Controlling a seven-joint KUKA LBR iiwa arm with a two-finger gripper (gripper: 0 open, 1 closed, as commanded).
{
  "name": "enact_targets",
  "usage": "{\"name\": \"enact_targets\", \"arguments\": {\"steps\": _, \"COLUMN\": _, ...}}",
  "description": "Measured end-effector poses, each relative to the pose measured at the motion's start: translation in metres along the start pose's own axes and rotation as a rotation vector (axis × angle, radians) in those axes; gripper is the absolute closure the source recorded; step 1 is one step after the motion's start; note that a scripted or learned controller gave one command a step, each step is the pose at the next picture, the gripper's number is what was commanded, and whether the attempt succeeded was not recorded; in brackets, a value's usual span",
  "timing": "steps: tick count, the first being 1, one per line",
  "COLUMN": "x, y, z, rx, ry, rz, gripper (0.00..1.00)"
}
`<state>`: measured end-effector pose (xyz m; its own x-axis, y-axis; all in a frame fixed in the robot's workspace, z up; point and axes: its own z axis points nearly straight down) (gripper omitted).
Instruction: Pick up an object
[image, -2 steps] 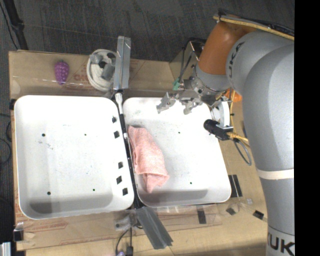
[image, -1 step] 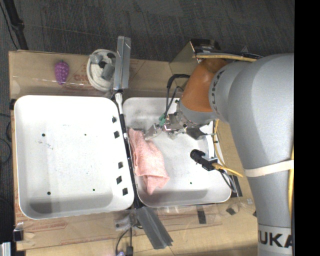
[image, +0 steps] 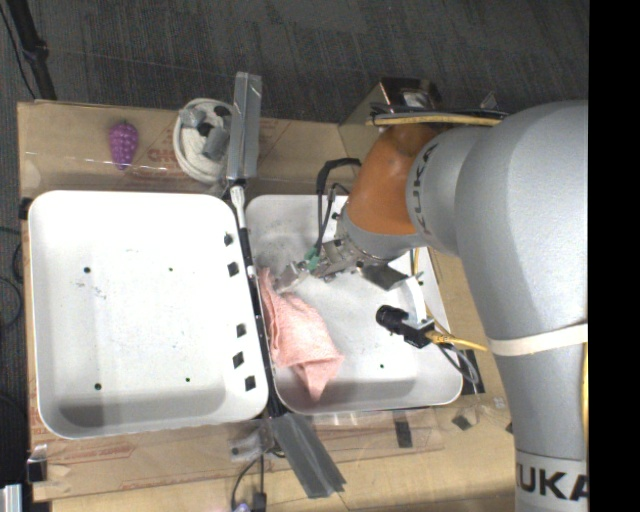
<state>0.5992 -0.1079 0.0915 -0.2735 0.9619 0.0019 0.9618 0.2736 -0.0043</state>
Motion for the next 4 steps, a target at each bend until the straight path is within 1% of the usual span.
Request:
{"name": "enact_targets", "arguments": {"steps": 1, "x": -0.008, "y": -0.046, "z": 0.0, "rx": -0.001, "ry": -0.001, "rz": 0.029, "gripper": 0.0}}
{"name": "enact_targets", "arguments": {"steps": 2, "x": -0.021, "y": 0.04, "z": -0.001, "rx": -0.003, "ry": -0.001, "rz": -0.014, "gripper": 0.0}}
{"name": "enact_targets", "arguments": {"steps": 3, "x": -0.002, "y": -0.051, "z": 0.0, "rx": -0.001, "ry": 0.0, "rz": 0.022, "gripper": 0.0}}
{"name": "enact_targets", "arguments": {"steps": 4, "x": 0.032, "y": -0.115, "z": 0.001, "rx": -0.001, "ry": 0.001, "rz": 0.001, "gripper": 0.0}}
